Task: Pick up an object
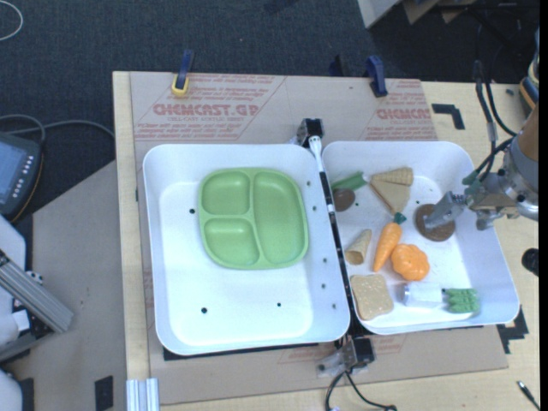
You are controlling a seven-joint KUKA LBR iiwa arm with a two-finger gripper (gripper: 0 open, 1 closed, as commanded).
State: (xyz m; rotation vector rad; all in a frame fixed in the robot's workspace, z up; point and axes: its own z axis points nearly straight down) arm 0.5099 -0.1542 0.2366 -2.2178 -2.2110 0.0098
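Found the end effector [444, 214] at the right of the frame, low over the right bin [492, 268], on the grey arm [516, 182] reaching in from the right edge. Could not tell whether spread or pressed together; saw nothing clearly pinched in it.

Judged the likeliest target to be the brown disc [431, 229], lying right at the tip of the end effector, just below and left of it in the frame and partly overlapped by it. Could not tell whether touching the disc or only above it. Noted no long axis on a round thing, so little wrist turn called for; reckoned the move to be mostly straight down.

Counted other candidates further left and lower in the same bin:
- an orange fruit [411, 262], below and left of the tip, near;
- a carrot [388, 243], just beside the fruit, long axis running from upper right to lower left;
- a tan wedge [392, 187], up and left of the tip;
- a small cone [360, 247] and a slice of bread [372, 296], near the wall between the bins;
- a white-and-green piece [441, 298] at the lower right, long axis roughly left to right.

Left the green divided plate [254, 217] in the left bin [171, 255] out of the reckoning, as well apart from the end effector and across the wall.

Thought the main risk a miss on the flat disc, with little edge to catch.
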